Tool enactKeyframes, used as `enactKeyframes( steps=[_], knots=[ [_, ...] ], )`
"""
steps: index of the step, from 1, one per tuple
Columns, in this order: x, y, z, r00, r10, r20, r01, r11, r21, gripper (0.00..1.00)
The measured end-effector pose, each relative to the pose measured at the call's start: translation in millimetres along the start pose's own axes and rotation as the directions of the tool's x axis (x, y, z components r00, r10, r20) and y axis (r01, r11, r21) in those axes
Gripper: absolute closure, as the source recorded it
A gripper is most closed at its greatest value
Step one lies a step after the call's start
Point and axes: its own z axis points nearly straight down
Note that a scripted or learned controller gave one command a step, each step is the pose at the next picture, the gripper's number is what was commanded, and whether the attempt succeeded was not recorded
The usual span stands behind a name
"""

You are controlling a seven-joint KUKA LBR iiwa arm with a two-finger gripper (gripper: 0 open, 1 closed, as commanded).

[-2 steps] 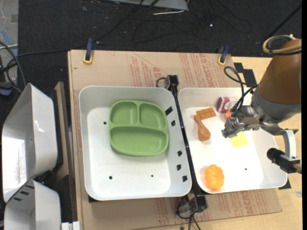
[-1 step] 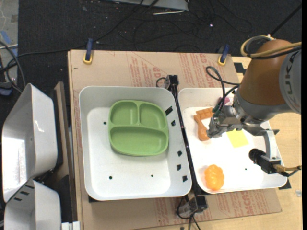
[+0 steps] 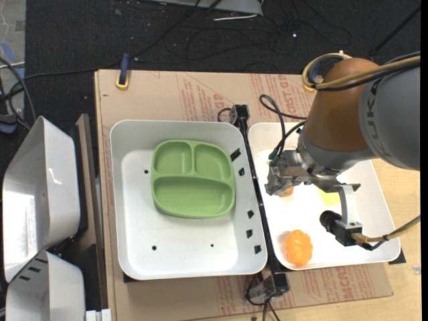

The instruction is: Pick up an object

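From above, the gripper [image 3: 279, 182] hangs low over the right bin [image 3: 384, 202], by its left wall, right over a small orange thing [image 3: 286, 192]; whether it grasps anything I cannot tell. An orange ball [image 3: 299, 247] lies near the front rim. A green divided plate [image 3: 194, 178] sits in the left bin [image 3: 134, 246].

Two shallow white bins are counted on the desk: a left bin [image 3: 127, 246] and a right bin [image 3: 384, 206]. One green divided plate [image 3: 194, 178], with three compartments, is seen in the left bin. One orange object [image 3: 299, 247] is seen in the right bin, right of the plate.
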Motion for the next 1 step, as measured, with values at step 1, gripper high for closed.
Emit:
enactKeyframes(
  steps=[1],
  knots=[
    [51.0, -1.1, -14.8, 1.000, -0.001, 0.000, 0.001, 1.000, -0.003, 1.00]
  ],
)
